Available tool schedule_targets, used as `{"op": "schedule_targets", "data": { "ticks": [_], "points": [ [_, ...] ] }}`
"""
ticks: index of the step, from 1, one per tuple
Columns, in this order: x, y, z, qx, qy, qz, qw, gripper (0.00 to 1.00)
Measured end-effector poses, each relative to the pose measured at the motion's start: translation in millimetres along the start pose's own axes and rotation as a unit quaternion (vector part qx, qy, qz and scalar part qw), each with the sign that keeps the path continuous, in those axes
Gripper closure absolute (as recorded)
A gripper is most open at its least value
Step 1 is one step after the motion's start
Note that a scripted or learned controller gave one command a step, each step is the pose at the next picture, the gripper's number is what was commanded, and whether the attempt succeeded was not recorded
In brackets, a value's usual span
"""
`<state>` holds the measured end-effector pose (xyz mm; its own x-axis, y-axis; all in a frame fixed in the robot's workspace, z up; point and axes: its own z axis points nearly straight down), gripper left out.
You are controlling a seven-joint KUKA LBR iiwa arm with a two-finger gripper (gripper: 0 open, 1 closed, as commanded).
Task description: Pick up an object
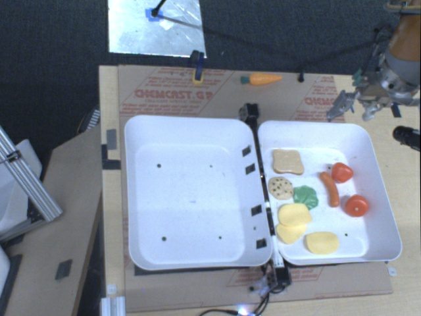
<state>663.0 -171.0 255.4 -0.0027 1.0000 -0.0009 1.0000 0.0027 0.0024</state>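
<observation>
Two white bins sit side by side on the bench; left bin (pixel 191 189) has nothing to grab, right bin (pixel 375 176) has all the toy food, so any pick has to happen on the right.

Contents of right bin: bread slice (pixel 287 161) near the top, cookie (pixel 281 187) just below it, green leafy piece (pixel 306 196) beside the cookie, sausage (pixel 329 188) lying lengthwise btwn the green piece and a tomato (pixel 341 172), second tomato (pixel 356 205) lower down, plus yellow pieces (pixel 294 214) and (pixel 321 243) near the front edge. Items mostly apart from each other, which prob. makes a clean two-finger grab easier.

Gripper (pixel 355 107) hangs above the bin's far right corner, outside the rim, fingers spread w/ nothing btwn them. Looks like a ready pose before descending; no object picked yet.

An orange carrot (pixel 262 79) lies on the cardboard behind the bins, away from the rest, likely not a target.
</observation>
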Motion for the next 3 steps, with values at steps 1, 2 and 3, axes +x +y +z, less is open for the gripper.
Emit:
{"op": "schedule_targets", "data": {
  "ticks": [1, 2, 3],
  "points": [
    [0, 1, -12, -0.002, -0.001, -0.002, 1.0, 1.0],
    [59, 7, -13, 0.0, 0.001, -0.004, 1.0, 1.0],
    [122, 7, -22, 0.0, 0.002, -0.004, 1.0, 1.0]
  ]
}}
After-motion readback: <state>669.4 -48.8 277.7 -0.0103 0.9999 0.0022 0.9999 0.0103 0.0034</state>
